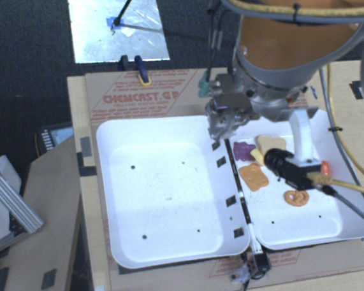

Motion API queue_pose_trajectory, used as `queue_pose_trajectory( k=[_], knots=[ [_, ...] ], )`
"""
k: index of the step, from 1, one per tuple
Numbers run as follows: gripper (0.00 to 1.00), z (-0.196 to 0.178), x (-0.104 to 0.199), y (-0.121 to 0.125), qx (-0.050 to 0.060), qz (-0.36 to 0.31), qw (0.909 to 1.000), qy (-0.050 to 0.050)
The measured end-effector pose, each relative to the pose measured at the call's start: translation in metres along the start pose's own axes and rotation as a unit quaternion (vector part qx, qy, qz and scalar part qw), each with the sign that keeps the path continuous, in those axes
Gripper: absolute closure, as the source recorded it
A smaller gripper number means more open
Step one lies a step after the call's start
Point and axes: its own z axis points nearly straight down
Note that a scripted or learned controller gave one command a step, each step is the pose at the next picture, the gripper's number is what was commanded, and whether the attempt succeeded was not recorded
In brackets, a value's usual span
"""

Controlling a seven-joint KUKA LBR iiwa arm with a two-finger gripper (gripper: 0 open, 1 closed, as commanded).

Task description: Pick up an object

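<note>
Where the view begins at far left, a ribbed aluminium rail [4, 194] leans across a brown side board [57, 249]. Up top, a crinkled foil sheet [118, 26] lies on the dark floor.

Below it, a cardboard sheet [164, 92] with red lettering sits under both bins; a blue-and-yellow clamp [141, 72] grips its far edge.

Left bin [167, 188]: white, shallow, floor marked by a few small dark dots.

Seam between the bins: a row of small black clips [231, 201] runs along it.

Gripper [220, 131]: hangs over the far end of that seam, just at the right bin's inner wall. Cannot tell whether it is spread or pressed together; nothing seen pinched in it.

Right bin [318, 224], far half, objects clustered:
- purple piece [243, 150], just right of the seam and nearest the gripper, slightly right of and below it.
- orange piece [255, 178], flat, just below the purple one, close to touching.
- pale yellow piece [271, 142], right of the purple one, edges meeting or nearly so.
- pretzel-shaped piece [296, 197], brown, lying apart toward the bin's middle.
- small orange bit [325, 167], farther right, partly hidden.

Grey arm [278, 75] with its orange band [296, 3] looms over the right bin's far corner.
</note>
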Motion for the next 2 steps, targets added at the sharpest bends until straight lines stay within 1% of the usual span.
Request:
queue_pose_trajectory(
  k=[1, 2],
  knots=[
    [1.00, -0.085, 0.041, 0.001, -0.003, 0.002, 1.0000, 0.001],
    [1.00, 0.109, 0.045, 0.014, 0.010, 0.005, 0.9999, -0.005]
  ],
)
